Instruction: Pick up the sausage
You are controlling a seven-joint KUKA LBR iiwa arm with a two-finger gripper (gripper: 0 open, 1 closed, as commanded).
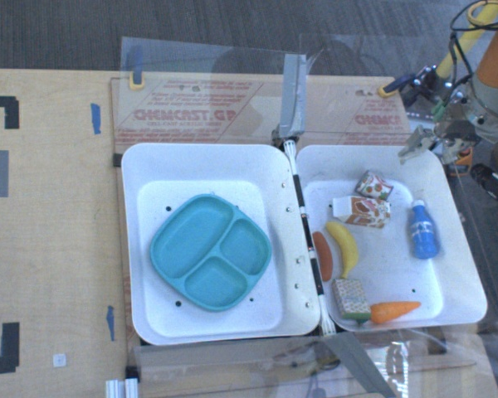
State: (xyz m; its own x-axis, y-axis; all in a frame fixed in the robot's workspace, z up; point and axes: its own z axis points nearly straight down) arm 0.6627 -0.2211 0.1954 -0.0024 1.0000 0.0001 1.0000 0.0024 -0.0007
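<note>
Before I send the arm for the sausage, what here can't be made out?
- Claw: small and cluttered with cables at the camera view's upper right; finger state unreadable.
- Arm: cut off by the right edge.
- Sausage: lies tight against the right bin's left wall; clearance there unclear.
- Carton print: too small to read.

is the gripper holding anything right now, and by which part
Nothing is held. The gripper hangs over the right bin's far corner, while the sausage lies untouched by the bin's left wall.

We see a glossy plastic sausage (322,255) beside a matt teal plastic tray (212,251); near that tray, pale smooth wood bench (50,247).
</note>
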